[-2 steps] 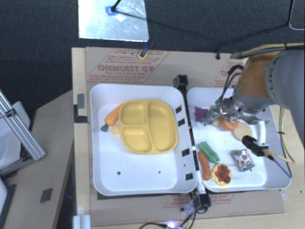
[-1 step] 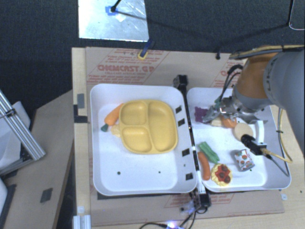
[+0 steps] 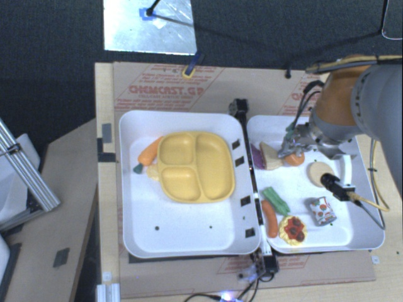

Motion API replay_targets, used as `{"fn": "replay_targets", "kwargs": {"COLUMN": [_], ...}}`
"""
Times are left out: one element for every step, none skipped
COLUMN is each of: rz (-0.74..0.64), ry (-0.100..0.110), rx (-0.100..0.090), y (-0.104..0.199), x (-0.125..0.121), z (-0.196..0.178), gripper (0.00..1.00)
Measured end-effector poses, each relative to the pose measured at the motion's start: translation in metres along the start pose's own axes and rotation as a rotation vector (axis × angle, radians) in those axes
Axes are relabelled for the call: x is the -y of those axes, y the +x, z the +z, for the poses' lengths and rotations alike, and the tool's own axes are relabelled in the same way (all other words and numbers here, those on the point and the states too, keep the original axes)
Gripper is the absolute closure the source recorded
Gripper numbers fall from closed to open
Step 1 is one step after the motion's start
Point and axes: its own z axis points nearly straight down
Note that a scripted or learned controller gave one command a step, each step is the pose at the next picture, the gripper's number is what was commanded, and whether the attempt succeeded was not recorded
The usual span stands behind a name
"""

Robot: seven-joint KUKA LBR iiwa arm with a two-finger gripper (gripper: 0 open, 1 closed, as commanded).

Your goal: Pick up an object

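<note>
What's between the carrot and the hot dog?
In the camera view, the yellow divided plate sits between the carrot and the hot dog, along with the black clips joining both bins.

Lab test bench, my workplace: two white bins (image 3: 189, 244) on bare cardboard sheet (image 3: 170, 87), toy food, loose cables (image 3: 371, 194), aluminium framing (image 3: 25, 175) at left.

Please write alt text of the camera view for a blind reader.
A grey robot arm's claw hovers over small toy foods in the right white bin. The left white bin holds a yellow sectioned plastic plate beside an orange toy carrot.
</note>
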Motion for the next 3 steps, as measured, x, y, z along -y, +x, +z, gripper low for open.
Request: {"fn": "replay_targets", "kwargs": {"rz": [-0.004,-0.004,-0.006], "ry": [0.03,0.03,0.04], "rx": [-0.013,-0.013,-0.016], "y": [0.002,0.001,0.04], "x": [0.001,-0.003,0.035], "z": [-0.063,-0.118,-0.109], "gripper": [1.0,1.0,1.0]}}
